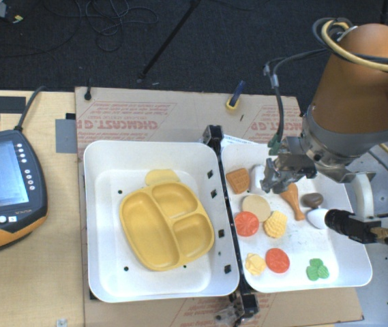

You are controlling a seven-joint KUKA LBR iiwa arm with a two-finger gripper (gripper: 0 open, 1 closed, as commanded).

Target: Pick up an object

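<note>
A tablet (pixel 6 186) lies at the far left of the bench. The left bin (pixel 105 162) holds a yellow divided plate (pixel 166 225). The right bin (pixel 354 268) holds small toy foods: a toast slice (pixel 238 180), a red round piece (pixel 246 224), a tan disc (pixel 255 205), a corn piece (pixel 275 224), a red tomato slice (pixel 277 260), a drumstick (pixel 292 199) and a green piece (pixel 317 270) (near the front corner). The gripper (pixel 273 180) hangs over this bin's upper part, just beside the drumstick; how it is set, I cannot tell.
</note>
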